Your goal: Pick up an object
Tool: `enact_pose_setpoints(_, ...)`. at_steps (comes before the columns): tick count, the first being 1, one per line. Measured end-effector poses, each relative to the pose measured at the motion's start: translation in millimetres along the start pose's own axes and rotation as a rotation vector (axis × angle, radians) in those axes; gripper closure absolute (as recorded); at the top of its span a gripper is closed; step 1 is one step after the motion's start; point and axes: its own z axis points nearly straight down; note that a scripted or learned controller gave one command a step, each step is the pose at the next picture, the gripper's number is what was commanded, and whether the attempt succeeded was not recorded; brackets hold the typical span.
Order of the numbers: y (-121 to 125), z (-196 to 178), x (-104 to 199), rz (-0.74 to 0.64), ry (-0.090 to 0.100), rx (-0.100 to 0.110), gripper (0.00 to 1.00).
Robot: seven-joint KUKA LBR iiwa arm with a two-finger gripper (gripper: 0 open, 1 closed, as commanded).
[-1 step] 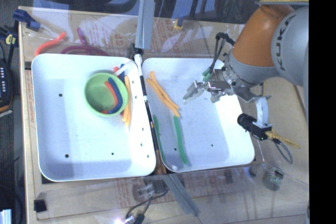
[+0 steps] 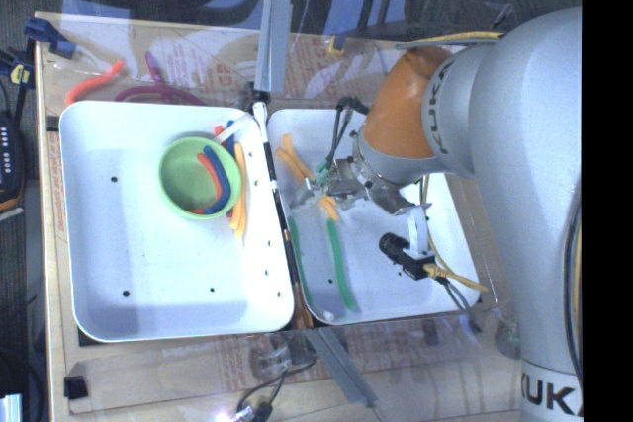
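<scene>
My gripper (image 2: 322,185) reaches down into the right bin (image 2: 445,242), near its left side. A small orange piece (image 2: 329,207) lies right at the gripper's tip; whether it is held is hidden. A longer orange piece (image 2: 293,161) lies just left of the gripper. Two long green strips (image 2: 341,264) (image 2: 297,257) stretch toward the bin's front edge. In the left bin (image 2: 129,252) stands a green bowl (image 2: 183,178) holding curved red and blue pieces (image 2: 211,175), with an orange stick (image 2: 238,203) leaning at its right.
The arm's orange band (image 2: 401,119) and grey body (image 2: 514,163) cover the right bin's right side. A black cable fitting (image 2: 401,255) hangs over the bin floor. A red hose (image 2: 148,94) lies behind the left bin.
</scene>
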Motion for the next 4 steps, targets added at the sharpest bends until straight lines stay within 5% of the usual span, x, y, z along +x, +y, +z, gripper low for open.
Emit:
enact_pose_setpoints(1,0,-10,-1,-0.006,-0.002,0.003,1.00)
enact_pose_setpoints(2,0,-10,0,-0.007,-0.003,0.003,0.00)
enact_pose_setpoints(3,32,19,-3,0.048,-0.001,-0.003,0.00)
enact_pose_setpoints(4,33,8,-3,0.044,-0.002,-0.004,1.00)
